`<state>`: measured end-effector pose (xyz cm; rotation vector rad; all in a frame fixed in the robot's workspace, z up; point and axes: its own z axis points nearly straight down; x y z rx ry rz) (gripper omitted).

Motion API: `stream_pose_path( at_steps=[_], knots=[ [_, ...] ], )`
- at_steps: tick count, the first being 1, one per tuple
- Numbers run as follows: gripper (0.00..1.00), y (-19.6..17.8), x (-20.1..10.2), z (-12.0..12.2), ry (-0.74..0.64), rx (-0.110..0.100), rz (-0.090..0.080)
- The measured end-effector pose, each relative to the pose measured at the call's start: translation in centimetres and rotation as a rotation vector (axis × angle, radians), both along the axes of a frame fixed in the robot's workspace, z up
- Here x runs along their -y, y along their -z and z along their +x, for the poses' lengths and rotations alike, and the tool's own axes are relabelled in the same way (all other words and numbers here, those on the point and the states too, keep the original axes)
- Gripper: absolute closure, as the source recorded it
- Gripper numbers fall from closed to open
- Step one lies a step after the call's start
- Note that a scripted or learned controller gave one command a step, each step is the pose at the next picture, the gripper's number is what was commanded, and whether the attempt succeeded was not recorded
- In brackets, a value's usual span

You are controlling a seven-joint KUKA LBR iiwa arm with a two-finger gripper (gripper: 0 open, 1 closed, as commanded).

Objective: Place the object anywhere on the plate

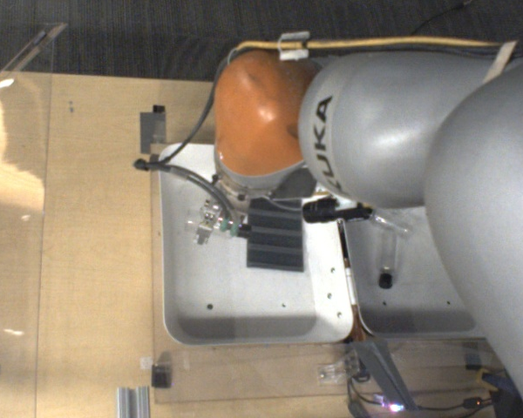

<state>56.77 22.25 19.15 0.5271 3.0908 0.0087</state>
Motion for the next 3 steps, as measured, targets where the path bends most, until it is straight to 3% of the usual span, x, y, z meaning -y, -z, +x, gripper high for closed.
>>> stream_pose_path(
  at_steps=[1,2,3],
  knots=[
    [1.0,0.2,-1.4,2.1,-0.545,0.004,-0.002],
    [1.0,-2.9,-1.4,6.5,-0.823,0.008,-0.004],
    [1.0,3.7,-1.3,10.2,-0.645,0.005,-0.003]
  ],
)
